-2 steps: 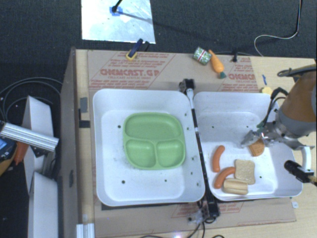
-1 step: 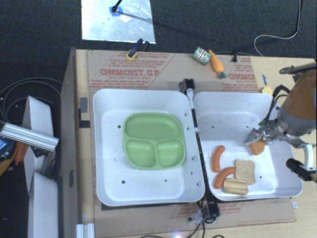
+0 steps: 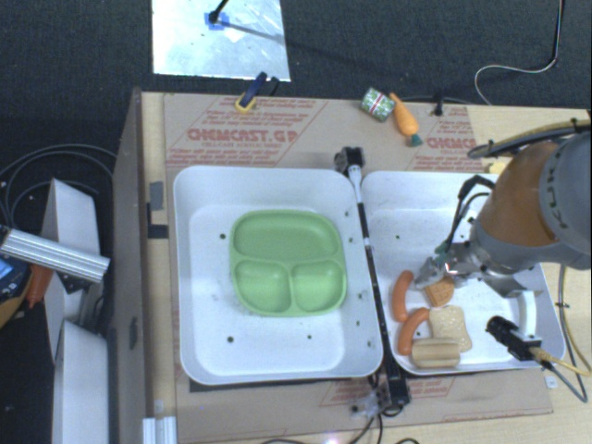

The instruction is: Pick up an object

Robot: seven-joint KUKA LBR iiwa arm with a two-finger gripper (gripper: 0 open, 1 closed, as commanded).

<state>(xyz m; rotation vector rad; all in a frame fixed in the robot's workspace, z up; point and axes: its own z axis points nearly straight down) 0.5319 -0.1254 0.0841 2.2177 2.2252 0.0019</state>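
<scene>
My gripper (image 3: 441, 271) hangs low over the left half of the right bin (image 3: 407, 202), on the grey arm reaching in from the right. Just below it lies a small brown toy food piece (image 3: 439, 293), touching or nearly touching the gripper tip. To the left of that piece lies an orange sausage (image 3: 400, 294), and a second orange sausage (image 3: 413, 328) lies nearer the front. A pale bread slice (image 3: 450, 326) and a tan bun (image 3: 435, 352) sit by the bin's front wall.
The left bin (image 3: 199, 248) holds a green divided plate (image 3: 288, 263). A black divider bar (image 3: 363, 239) runs between the bins. Behind the bins on the cardboard lie a small green can (image 3: 377, 103) and a toy carrot (image 3: 405, 117).
</scene>
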